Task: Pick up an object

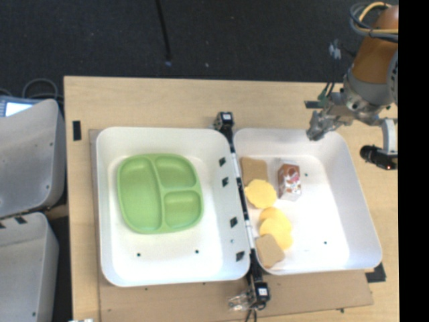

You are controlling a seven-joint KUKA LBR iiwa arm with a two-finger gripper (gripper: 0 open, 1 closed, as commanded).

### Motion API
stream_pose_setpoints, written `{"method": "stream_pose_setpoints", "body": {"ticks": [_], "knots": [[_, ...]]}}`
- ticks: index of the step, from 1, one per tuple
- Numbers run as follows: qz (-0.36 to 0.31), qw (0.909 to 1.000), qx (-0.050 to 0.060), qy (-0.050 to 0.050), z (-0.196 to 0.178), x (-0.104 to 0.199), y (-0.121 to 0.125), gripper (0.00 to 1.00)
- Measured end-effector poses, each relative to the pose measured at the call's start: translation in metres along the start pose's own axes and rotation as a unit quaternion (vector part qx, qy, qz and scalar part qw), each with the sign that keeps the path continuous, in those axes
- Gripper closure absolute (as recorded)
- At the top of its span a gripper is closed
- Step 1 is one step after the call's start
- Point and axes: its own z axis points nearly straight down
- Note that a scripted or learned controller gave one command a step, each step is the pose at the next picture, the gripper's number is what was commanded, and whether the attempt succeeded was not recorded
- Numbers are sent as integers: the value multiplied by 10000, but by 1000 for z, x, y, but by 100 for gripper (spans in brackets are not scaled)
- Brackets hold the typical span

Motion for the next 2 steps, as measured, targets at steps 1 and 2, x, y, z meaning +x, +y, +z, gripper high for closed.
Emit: {"method": "stream_pose_setpoints", "body": {"ticks": [1,2], "knots": [[-12,10000,28,3,0,0,1,100],[-54,10000,36,16,2,47,8,100]]}}
